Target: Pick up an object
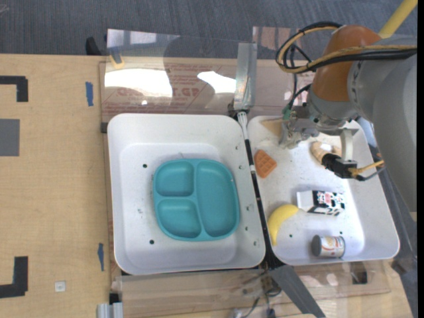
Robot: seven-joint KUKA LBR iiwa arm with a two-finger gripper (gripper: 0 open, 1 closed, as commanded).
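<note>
Two shallow white bins stand side by side on the bench, the left bin [122, 177] and the right bin [374, 211]; their inner rims meet.

Left bin: one teal divided plate [195, 199] with three compartments lies flat near the middle of the floor.

Right bin: five loose items. An orange waffle-patterned piece [265, 163] lies against the left wall; a yellow rounded item [283, 218] lies nearer the front, also at the left wall; a small white carton [321, 202] with dark print lies just right of the yellow item; a silver can [329, 246] lies on its side near the front rim; a pale beige piece [322, 152] lies toward the far side.

The arm [371, 91], grey with an orange band [348, 45], reaches in from the right; the gripper [290, 139] points down over the far left part of the right bin, beyond the orange piece and just left of the beige piece.

Gripper state — released or clenched — cannot be told at this slant; whether it touches the bin floor cannot be told either. All five items rest on the bin floor; the beige piece lies nearest the gripper.
</note>
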